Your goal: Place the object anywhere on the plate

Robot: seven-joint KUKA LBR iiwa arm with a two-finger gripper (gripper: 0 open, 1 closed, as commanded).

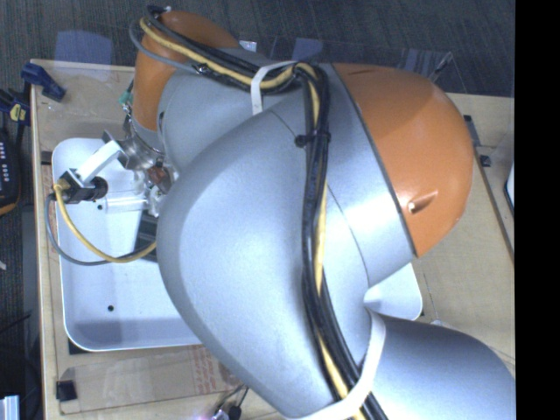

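Note:
My grey and orange arm (332, 234) spreads across most of the camera view and covers the right part of the bench. Its wrist reaches down over the upper part of the left white bin (96, 322). The gripper (147, 186) hangs there, close to the bin's floor, with a white bracket (101, 160) and a black cylinder (83, 189) on its left side. The arm's body hides whatever lies under and to the right of the gripper.
A loop of yellow and grey cable (87, 254) hangs from the wrist over the left bin's floor. A small dark speck (111, 307) lies on the bin's floor lower down. Blue clamps (39, 79) sit at the bench's upper left corner.

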